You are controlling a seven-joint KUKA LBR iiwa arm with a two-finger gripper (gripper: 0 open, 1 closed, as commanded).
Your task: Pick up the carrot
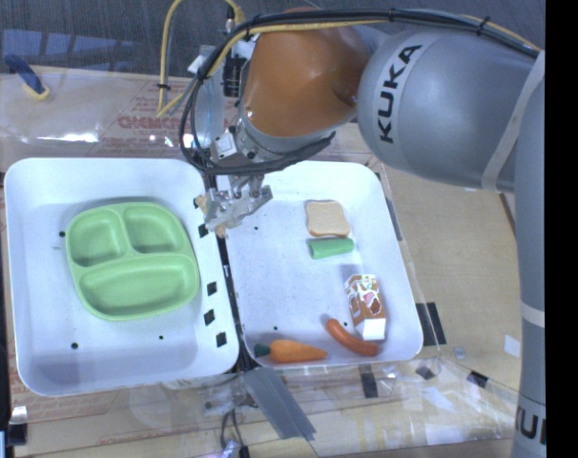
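Gripper [234, 205] hangs over the far end of the divide between the two bins; small and blurred, cannot tell how it stands. The arm [432, 93] covers the right bin's [299, 284] far rim. One carrot [291, 352] lies at the right bin's near edge, left of one sausage [350, 338]. Also there: one bread slice [326, 218], one green stick [330, 247], one small carton [365, 305]. Left bin [31, 284]: one green divided plate [132, 260], three compartments.
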